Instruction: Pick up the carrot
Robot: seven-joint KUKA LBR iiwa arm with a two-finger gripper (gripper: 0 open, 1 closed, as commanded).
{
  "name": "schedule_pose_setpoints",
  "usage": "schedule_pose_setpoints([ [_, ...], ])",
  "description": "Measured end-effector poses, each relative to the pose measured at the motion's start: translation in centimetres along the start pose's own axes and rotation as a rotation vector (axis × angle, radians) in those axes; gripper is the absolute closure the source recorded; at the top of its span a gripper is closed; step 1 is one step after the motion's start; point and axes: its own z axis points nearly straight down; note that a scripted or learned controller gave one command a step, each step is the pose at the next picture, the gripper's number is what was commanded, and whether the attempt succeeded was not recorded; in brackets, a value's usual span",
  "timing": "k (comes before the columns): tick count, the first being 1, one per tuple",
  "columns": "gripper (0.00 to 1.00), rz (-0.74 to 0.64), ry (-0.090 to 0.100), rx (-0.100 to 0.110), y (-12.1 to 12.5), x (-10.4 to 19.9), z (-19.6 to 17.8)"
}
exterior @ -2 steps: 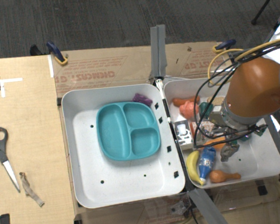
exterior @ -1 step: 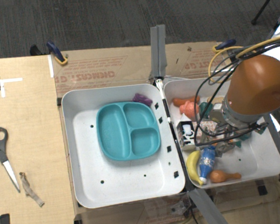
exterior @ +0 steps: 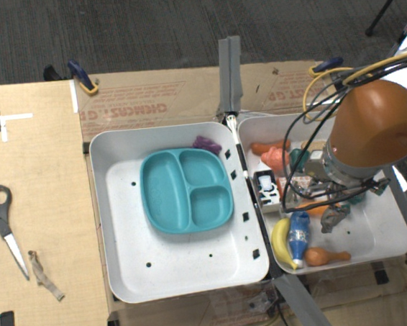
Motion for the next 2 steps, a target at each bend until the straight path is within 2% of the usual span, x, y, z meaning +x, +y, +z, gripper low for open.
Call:
schedule_pose_setpoints([
  [1,1.00,0.003,-0.004,0.002,0.0,-0.2,-0.9],
  [2,1.00,-0.174,0.000,0.004,-5.9,1.5,0.6],
])
